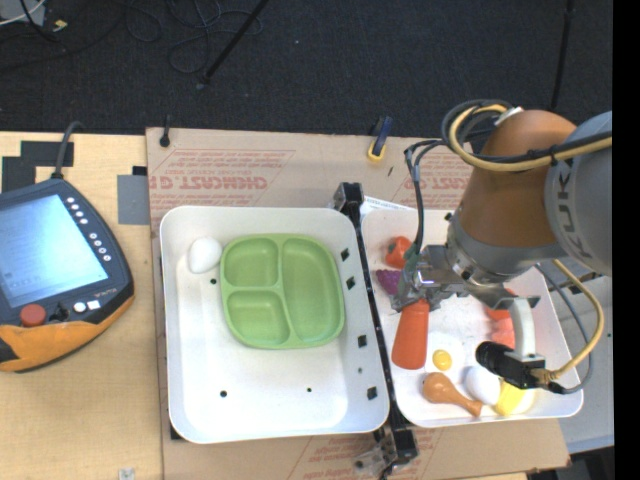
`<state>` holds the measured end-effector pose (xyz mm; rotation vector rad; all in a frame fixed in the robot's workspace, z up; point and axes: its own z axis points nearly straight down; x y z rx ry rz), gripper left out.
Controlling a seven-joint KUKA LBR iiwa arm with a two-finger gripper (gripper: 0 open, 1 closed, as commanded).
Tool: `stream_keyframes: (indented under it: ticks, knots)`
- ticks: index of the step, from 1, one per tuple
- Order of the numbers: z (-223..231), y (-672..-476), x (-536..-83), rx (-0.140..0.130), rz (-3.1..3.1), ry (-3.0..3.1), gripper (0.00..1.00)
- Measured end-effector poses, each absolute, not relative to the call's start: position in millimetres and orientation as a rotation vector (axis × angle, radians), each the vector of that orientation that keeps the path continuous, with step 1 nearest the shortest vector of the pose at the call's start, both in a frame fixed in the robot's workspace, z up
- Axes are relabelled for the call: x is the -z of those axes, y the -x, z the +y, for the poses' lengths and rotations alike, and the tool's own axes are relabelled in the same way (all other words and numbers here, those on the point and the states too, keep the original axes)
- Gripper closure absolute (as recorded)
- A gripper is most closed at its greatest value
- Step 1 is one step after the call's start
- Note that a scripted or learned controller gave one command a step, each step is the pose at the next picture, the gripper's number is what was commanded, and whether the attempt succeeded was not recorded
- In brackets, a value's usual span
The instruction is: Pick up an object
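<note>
- Gripper (432, 280) is lowered over the right bin (560, 400), beside the orange bottle (411, 335); its grip state cannot be told.
- Nothing appears lifted yet; picking is left.

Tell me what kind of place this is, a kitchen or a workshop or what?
Most likely a robotics lab, not a kitchen. A KUKA arm reaches over two white bins of toy items on a cardboard-covered bench, a control pendant sits beside them, and loose cables run behind.
</note>
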<state>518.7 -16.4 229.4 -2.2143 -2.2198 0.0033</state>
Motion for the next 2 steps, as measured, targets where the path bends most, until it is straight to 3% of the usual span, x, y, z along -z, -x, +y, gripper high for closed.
stream_keyframes:
  ticks: [1, 2]
  knots:
    - [32, -506.1, -237, -0.003, -2.222, 2.213, 1.00]
    - [48, -506.3, -232, -0.007, -2.219, 2.216, 1.00]
